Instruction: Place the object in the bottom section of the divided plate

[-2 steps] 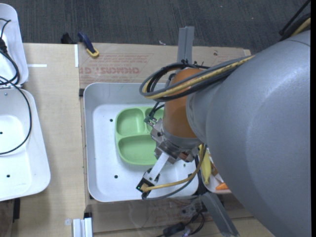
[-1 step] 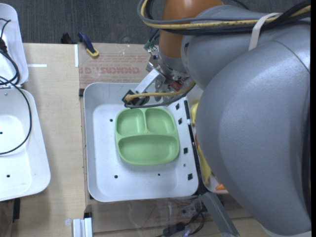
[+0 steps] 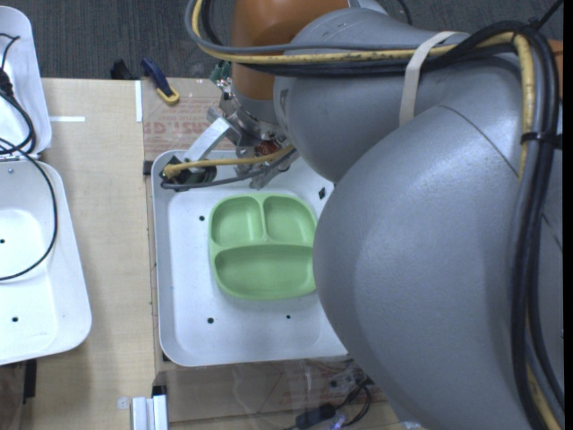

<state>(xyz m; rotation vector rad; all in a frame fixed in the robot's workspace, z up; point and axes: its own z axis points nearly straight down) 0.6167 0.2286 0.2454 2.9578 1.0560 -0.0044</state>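
Wooden bench [image 3: 98, 150], two white bins [image 3: 179, 312] side by side

Grey arm with orange band

The arm [image 3: 430, 204] was smooth, rounded grey casing with an orange band [image 3: 273, 21]; black and yellow cables [image 3: 358, 54] ran along it, held by a pale strap [image 3: 414, 74].

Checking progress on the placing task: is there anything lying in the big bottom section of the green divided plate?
No. The bottom section of the green divided plastic plate shows bare green surface, with no object resting in it.
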